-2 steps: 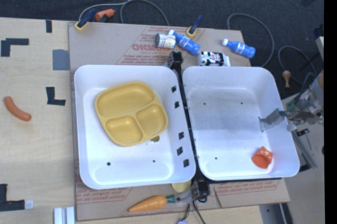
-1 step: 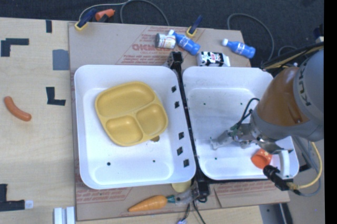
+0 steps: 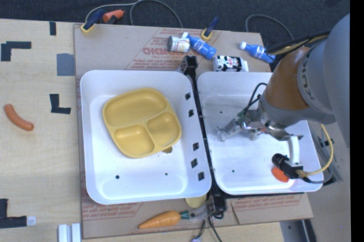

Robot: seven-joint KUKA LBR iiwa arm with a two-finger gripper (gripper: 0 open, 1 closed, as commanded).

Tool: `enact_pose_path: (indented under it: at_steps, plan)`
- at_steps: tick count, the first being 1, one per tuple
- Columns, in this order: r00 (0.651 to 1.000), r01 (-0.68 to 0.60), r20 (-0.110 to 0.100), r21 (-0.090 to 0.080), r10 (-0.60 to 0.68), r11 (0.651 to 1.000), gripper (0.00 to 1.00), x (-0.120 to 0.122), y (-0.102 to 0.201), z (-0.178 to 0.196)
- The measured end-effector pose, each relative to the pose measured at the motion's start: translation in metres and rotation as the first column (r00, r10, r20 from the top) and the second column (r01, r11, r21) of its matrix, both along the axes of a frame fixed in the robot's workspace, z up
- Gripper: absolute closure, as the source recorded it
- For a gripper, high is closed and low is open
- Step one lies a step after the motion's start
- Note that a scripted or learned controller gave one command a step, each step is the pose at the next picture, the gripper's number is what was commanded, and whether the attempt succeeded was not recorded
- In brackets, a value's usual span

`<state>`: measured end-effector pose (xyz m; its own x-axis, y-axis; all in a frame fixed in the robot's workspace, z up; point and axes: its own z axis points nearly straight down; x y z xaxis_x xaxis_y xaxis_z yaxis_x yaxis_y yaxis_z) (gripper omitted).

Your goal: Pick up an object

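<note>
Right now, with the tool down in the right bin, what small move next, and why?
Probably shift the tool across toward the yellow plate in the left bin. The tool sits over bare floor of the right bin, with nothing graspable seen near its tips.

Clutter lying outside the two bins on the tabletop

Toy carrot (image 3: 160,219) below the left bin; sausage-like orange piece (image 3: 19,117) far left on pale wood; yellow clamp with orange handle (image 3: 101,18) at the board's top left corner; white-labelled small bottle (image 3: 179,43) just beside a blue bottle (image 3: 203,47) above the bins; black-and-white packet (image 3: 230,64) near them; another blue bottle (image 3: 257,52) further right
</note>
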<state>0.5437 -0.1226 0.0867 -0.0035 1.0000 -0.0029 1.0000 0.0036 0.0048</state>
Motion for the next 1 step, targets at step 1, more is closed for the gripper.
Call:
enact_pose_path:
  at_steps: [1]
  plan:
    - [1.000,0.008,0.004,-0.005,-0.008,1.000,0.00,0.0343,-0.0982,0.0748]
